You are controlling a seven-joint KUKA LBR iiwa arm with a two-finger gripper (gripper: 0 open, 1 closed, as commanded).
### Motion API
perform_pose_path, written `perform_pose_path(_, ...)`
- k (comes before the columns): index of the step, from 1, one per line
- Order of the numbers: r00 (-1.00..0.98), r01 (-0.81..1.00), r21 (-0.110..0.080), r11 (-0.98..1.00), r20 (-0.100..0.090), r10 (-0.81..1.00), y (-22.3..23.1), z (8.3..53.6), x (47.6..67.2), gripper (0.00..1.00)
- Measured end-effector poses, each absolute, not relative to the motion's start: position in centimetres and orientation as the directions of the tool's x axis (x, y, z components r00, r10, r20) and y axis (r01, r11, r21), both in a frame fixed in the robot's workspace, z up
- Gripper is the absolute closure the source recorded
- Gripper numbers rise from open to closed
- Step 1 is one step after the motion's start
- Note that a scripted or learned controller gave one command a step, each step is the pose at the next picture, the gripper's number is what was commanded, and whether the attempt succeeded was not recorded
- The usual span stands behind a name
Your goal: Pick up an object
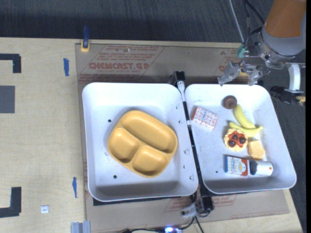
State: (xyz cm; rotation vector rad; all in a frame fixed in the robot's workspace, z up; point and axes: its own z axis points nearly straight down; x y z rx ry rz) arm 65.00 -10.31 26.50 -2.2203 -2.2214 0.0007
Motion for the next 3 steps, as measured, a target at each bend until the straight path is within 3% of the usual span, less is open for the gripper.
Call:
perform_pose_path(1, 0.000, 1.000, -0.001, 0.000, 0.000, 1.000, -9.5, 14.1, 61.6, 0.00)
perform_pose_path(2, 0.000, 1.000, 0.005, 0.000, -0.001, 1.000, -11.5, 8.6, 55.3, 0.00)
perform_pose_path(3, 0.001, 1.000, 0.010, -0.001, -0.003, 1.000, -11.6, 9.7, 55.4, 1.00)
